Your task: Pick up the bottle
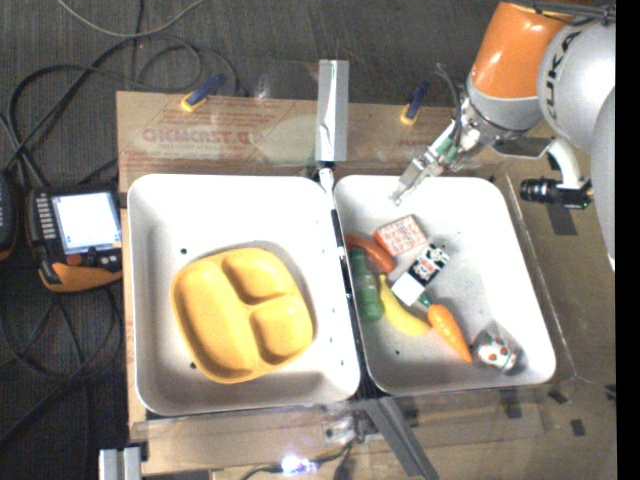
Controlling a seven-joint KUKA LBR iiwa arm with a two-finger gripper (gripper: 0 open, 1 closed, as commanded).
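Observation:
The bottle point(366, 288) is small and green. It lies along the left wall of the right bin point(500, 218), with a red piece at its far end and a yellow banana point(402, 315) against its right side. My gripper point(401, 192) hangs over the far part of the right bin, slanting down to the left from the orange wrist. Its tip is well behind the bottle and a little to its right, apart from every object. I see nothing in it.
In the right bin also lie a red patterned box point(400, 235), a black-and-white carton point(421, 274), a carrot point(450, 333) and a small round can point(497, 352). A yellow sectioned tray point(243, 311) sits in the left bin point(160, 218). A metal divider point(331, 108) stands behind the bins.

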